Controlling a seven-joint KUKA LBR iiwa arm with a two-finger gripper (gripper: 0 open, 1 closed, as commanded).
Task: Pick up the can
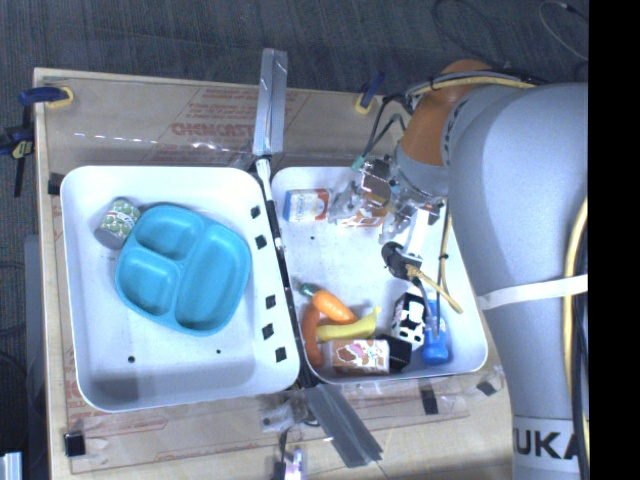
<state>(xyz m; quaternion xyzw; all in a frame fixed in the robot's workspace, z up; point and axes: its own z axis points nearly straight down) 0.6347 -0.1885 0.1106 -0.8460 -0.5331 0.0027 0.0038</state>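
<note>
Can [118, 220] lying in left bin [90, 368], top-left corner, touching blue divided plate [185, 268]. Claw [372, 190] well apart, over right bin's [345, 253] top edge nr a small carton [305, 205]; can't tell if open or shut.

The small grey can [117, 221] lies in the left white bin [90, 368], upper left, touching the blue divided plate [184, 267].

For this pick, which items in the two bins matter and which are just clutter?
Job:
can, lying in the left bin beside the blue tray
gripper, over the right bin

Lying about:
blue divided tray
carrot
banana
small carton
blue item
</note>
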